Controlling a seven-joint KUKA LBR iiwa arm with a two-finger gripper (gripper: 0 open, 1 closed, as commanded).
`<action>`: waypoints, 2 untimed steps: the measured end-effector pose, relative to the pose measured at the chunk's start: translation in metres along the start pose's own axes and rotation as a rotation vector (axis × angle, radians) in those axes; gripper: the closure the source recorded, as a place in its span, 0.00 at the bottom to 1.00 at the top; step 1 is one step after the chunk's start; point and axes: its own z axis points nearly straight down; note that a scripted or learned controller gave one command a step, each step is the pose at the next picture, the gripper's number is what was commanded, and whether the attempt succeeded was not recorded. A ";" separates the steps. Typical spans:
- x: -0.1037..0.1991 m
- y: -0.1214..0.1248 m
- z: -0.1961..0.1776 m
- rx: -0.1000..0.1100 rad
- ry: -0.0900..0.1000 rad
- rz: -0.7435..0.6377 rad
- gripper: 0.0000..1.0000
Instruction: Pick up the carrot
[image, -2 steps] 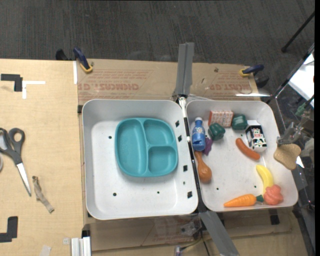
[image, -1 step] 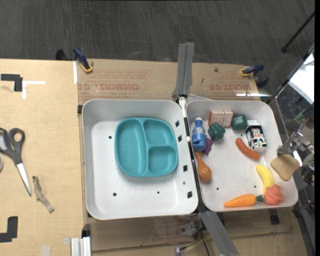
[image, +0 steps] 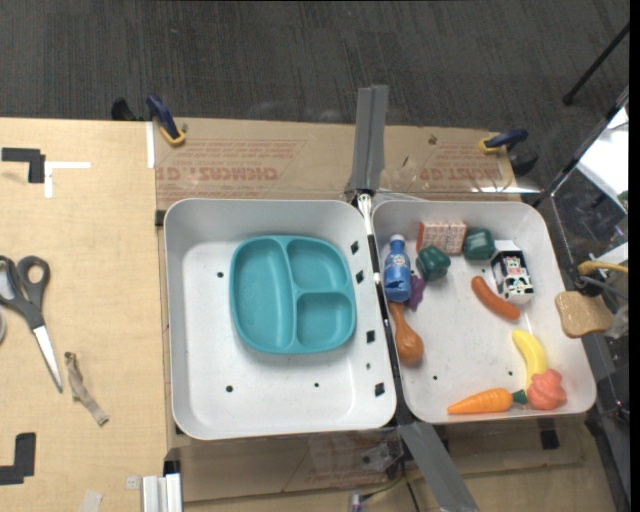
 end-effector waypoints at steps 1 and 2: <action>0.062 0.021 -0.002 0.000 0.001 0.040 1.00; 0.139 0.043 0.018 0.000 0.001 0.019 1.00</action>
